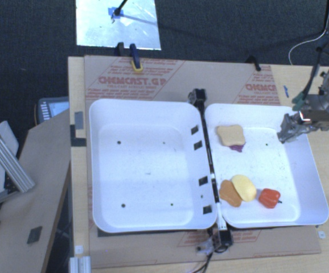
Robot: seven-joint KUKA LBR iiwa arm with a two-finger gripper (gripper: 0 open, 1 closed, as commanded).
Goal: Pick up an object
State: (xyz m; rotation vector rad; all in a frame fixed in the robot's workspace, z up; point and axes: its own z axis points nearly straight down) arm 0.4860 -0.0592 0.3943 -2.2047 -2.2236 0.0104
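Over the right bin's (pixel 309 169) far right rim, my tool (pixel 287 131) hangs at the end of the arm, reaching in from the side. I cannot tell how it is set; the view is too coarse at that point, and I see nothing carried in it.

All candidate objects lie in the right bin. A tan bread slice (pixel 230 135) sits toward the bin's far left, with a purple scrap (pixel 237 148) touching its near edge. Toward the near left corner, an orange piece (pixel 229 193) and a yellow piece (pixel 244 187) lie touching, the yellow one partly over the orange. A red pepper (pixel 269 197) lies just beside them, apart from both. The left bin (pixel 105 124) adjoins along the divider clips (pixel 203 164), which hold the two bins together.

Judgement: the tool sits high and off to the bin's edge, well apart from every object, so no pick is under way. The pepper, standing alone, looks the cleanest target; the touching pair risks a slipped or double grasp.
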